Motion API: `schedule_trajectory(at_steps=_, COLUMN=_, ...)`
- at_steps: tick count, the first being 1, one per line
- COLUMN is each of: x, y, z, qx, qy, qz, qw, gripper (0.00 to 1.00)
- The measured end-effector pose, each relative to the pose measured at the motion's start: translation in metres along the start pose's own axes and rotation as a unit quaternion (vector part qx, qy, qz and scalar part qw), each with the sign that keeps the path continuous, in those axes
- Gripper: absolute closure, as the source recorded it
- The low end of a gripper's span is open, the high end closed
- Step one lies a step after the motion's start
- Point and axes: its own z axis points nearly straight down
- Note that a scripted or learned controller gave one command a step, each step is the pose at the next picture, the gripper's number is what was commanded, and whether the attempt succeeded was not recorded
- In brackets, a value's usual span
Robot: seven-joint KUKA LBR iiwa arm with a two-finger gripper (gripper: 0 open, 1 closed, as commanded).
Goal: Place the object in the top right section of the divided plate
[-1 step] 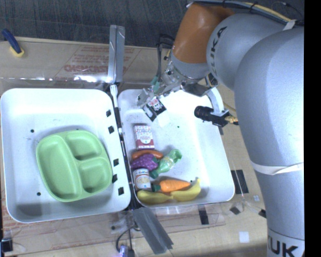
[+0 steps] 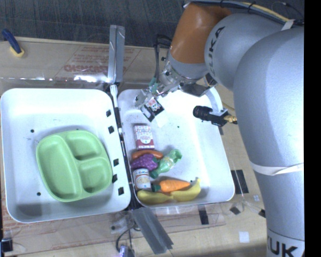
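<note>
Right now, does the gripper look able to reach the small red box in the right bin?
Probably yes. The gripper hovers over the right bin, just behind the red box. The box lies apart from the toy food pile, with nothing on top.

Brown bench top [image 2: 59, 58], dark ribbed floor [image 2: 96, 4] beyond, bright overhead light

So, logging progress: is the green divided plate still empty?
Empty: the green divided plate shows three bare sections; the toy food lies in the right bin.
</note>
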Motion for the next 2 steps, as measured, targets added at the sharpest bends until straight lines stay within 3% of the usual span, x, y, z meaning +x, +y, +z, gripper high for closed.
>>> schedule_trajectory(at_steps=1, x=0.067, y=-0.044, z=0.001, qx=0.001, qy=0.000, qz=0.116, qw=0.9933, gripper=1.00)
schedule_trajectory(at_steps=2, x=0.144, y=-0.061, z=0.002, qx=0.001, qy=-0.001, qz=0.127, qw=0.9919, gripper=1.00)
